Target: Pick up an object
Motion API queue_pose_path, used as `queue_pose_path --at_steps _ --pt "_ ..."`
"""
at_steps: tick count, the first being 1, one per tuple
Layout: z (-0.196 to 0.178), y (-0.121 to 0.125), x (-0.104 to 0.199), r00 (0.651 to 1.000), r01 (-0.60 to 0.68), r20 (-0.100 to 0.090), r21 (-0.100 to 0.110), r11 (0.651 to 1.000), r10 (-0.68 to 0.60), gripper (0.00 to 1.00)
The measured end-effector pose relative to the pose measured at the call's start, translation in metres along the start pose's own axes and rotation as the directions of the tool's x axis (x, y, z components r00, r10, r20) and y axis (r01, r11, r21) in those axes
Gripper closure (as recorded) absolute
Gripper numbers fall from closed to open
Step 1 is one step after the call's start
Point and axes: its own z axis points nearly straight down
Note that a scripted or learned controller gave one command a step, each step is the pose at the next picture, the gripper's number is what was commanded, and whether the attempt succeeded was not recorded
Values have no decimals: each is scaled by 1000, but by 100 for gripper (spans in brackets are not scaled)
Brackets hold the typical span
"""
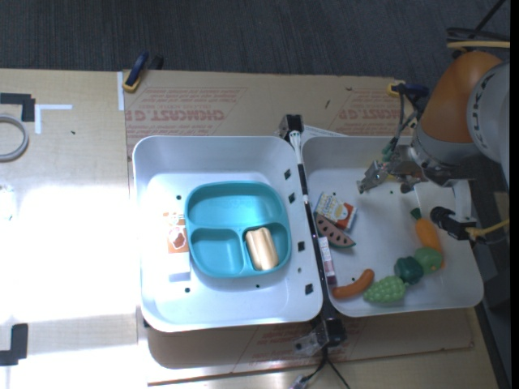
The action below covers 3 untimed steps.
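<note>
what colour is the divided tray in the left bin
Teal blue tray; it shows best in the overhead camera view.

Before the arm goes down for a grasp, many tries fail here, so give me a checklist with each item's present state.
1. Tool above the right bin: ok.
2. Nothing held between its fingers: cannot tell, too small to see.
3. Targets within the right bin: ok; carrot, sausage, green grapes, watermelon slice.
4. Spacing for a clean grasp: not ok near the broccoli, which crowds the grapes and a green vegetable.
5. Left bin's teal tray holds a bread roll: ok, apart from the tool.
</note>
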Motion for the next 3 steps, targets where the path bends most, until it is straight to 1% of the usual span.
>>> queue_pose_path --at_steps 1,2,3 --pt "7 -54 -55 1000 2 -9 22 1000 -2 0" --pt "15 -94 -62 1000 7 -16 17 1000 -7 0" --pt "5 -94 -65 1000 2 -9 15 1000 -2 100"
